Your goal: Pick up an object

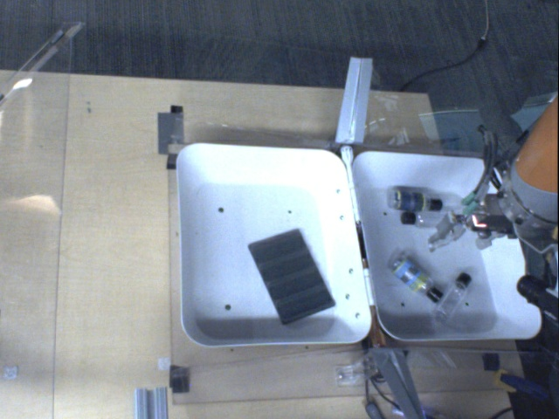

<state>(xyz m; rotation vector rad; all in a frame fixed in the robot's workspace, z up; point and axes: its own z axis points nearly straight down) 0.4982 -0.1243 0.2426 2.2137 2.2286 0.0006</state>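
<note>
While the arm point(537, 160) leans in from the right edge of the frame, you can see its gripper point(461, 225) low over the right bin point(515, 326), fingers parted and nothing between them. Your nearest candidate looks like the small bottle point(412, 277) just below and left of the jaws, its long axis slanting from upper left to lower right. Another bottle point(413, 201) lies up and left of the gripper, and a clear vial point(454, 291) sits below. Over in the left bin point(201, 234), well apart, rests the dark ridged pad point(291, 275). I'd judge a short drop down and left is what's needed.
</note>
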